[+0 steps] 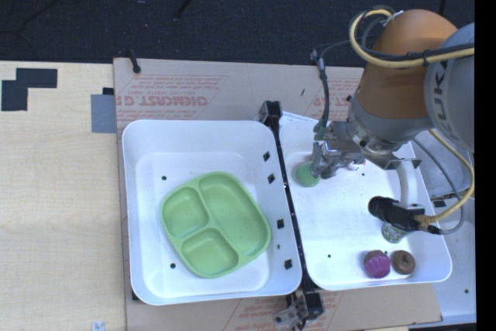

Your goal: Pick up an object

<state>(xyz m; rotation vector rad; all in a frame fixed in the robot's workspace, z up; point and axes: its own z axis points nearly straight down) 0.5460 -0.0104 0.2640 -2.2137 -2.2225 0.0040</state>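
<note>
Right bin point(341, 275): gripper point(322, 167) low at the far-left corner, over a green piece point(307, 178).
Whether the fingers are parted or clenched cannot be told. Purple ball point(377, 264) and brown ring point(403, 262) lie at the near-right corner; green tray point(215, 223) in left bin point(139, 167). Best practice: centre over the green piece, descend fully, close squarely, lift straight.

Claw point(324, 167) over small green object point(306, 177)
</note>
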